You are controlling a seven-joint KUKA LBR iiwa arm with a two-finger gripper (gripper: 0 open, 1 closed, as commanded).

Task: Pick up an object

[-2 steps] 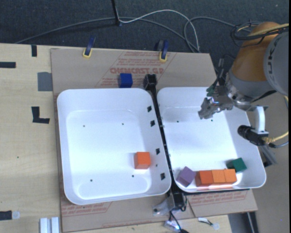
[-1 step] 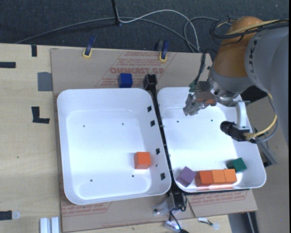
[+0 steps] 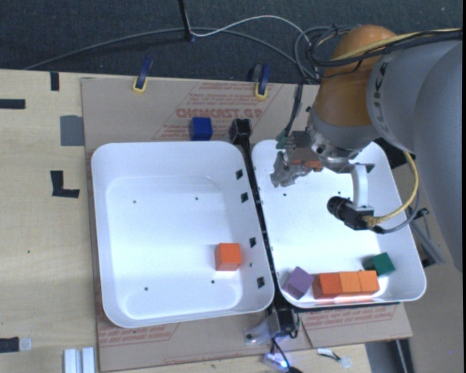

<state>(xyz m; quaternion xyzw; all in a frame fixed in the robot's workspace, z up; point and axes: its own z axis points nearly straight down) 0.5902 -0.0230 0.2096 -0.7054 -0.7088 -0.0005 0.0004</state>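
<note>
This looks like a robotics lab or test bench. A grey arm [image 3: 419, 123] with an orange band reaches over two white bins [image 3: 171, 158] set on a cardboard sheet [image 3: 217, 111] held by clamps [image 3: 143, 76]. Loose cables [image 3: 241, 28] trail across dark carpet, probably, and black tape marks [image 3: 62, 183] dot the wooden bench.

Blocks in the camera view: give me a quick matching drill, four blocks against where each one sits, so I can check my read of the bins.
Blocks:
1. orange cube
2. blue cube
3. purple block
4. green block

Places:
A. on the cardboard behind the left bin
B. right bin, front right corner
C. left bin, toward its front right
D. right bin, front left corner

Pairs: 1-C, 2-A, 3-D, 4-B
</note>
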